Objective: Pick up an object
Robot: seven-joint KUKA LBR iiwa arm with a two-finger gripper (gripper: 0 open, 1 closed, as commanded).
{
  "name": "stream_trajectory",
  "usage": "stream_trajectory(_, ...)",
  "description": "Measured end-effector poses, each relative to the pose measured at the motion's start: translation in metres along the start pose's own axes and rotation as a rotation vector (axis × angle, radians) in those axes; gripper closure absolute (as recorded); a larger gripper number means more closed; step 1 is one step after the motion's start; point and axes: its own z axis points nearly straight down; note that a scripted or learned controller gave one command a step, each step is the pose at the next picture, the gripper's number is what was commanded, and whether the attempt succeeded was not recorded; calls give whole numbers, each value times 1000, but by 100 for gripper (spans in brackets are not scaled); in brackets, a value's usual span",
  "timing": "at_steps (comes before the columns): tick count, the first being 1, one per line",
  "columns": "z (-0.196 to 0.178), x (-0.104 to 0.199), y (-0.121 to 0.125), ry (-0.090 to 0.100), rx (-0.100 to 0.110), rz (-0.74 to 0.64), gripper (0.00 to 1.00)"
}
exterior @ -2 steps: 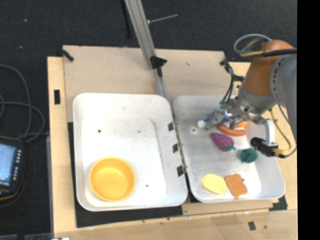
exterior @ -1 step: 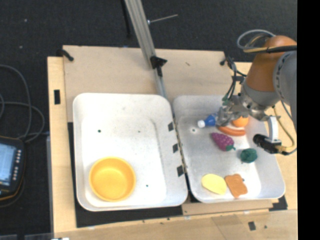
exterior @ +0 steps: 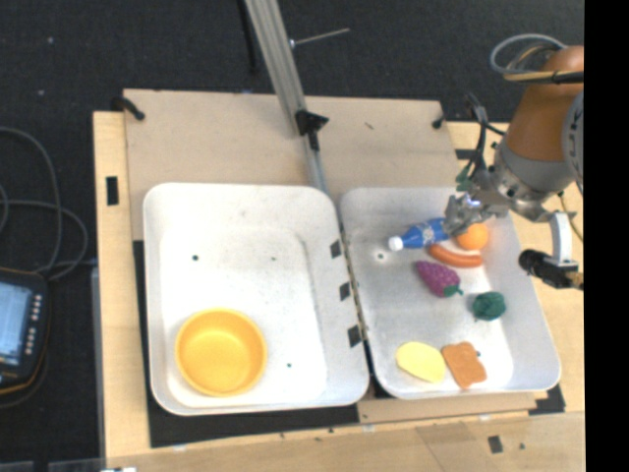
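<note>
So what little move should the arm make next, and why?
Probably a short drop straight down. The gripper hovers over the cluster at the right bin's far side, above the blue bottle and beside the orange ball, with nothing seen between its fingers.

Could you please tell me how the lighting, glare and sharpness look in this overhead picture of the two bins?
In the camera view, light is even and soft; the left bin and right bin look bright but not blown out, with faint shadows under the yellow bowl and green toy. The whole view is mildly soft, and the pincer near the blue bottle is too blurred to read.
</note>
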Motion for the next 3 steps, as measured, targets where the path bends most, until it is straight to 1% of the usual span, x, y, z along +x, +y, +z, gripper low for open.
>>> stream_trajectory(1, -64, -2, -3, -1, -3, -1, 100)
stream_trajectory(2, -61, -3, -3, -1, 3, -2, 100)
stream_trajectory(3, -65, 37, -17, 2, 5, -4, 100)
